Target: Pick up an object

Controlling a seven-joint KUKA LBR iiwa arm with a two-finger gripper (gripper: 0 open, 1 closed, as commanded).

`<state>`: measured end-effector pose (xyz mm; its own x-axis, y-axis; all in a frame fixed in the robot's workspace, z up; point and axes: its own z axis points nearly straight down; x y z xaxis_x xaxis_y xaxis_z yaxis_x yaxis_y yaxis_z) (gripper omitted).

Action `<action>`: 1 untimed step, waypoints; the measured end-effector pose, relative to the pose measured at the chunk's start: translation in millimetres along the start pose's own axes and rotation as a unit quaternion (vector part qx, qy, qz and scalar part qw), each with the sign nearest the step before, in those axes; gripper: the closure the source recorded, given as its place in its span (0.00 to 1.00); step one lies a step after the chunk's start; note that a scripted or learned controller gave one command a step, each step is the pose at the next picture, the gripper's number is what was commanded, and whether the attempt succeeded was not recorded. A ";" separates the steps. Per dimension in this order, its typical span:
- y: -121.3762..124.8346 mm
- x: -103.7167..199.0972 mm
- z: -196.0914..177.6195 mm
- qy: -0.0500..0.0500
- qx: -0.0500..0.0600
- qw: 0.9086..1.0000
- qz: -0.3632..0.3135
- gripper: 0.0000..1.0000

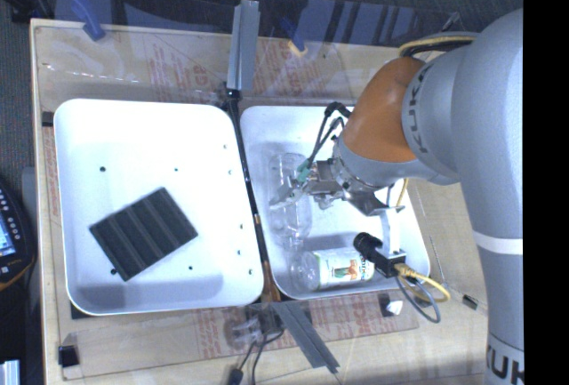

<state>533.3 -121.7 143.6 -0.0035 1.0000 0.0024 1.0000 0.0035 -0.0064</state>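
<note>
Gripper (298, 188) sits low in the right shallow white bin (258, 130), right at a clear plastic cup-like object (286, 172); I cannot tell how the hand is set; I judge this the grasp step. 1 clear plastic bottle with an orange-and-white label (342, 269) lies nearer the front; a dark ribbed slab (142, 232) rests in the left bin (71, 121). Next I need a clean straight lift.

Clear bottle (336, 269) and glassware (289, 192) crowding right bin (258, 130).

white "kuka" lettering stands on the grey arm (462, 108); the print on the bottle label (345, 268) is too small to read.
</note>
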 end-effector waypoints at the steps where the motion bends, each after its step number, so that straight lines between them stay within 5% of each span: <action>1: 56.6 -57.4 41.1 0.000 -0.002 0.996 0.092 0.00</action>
<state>589.8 -178.8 102.0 0.1796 0.9837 0.0009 0.9837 -0.1796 -0.0031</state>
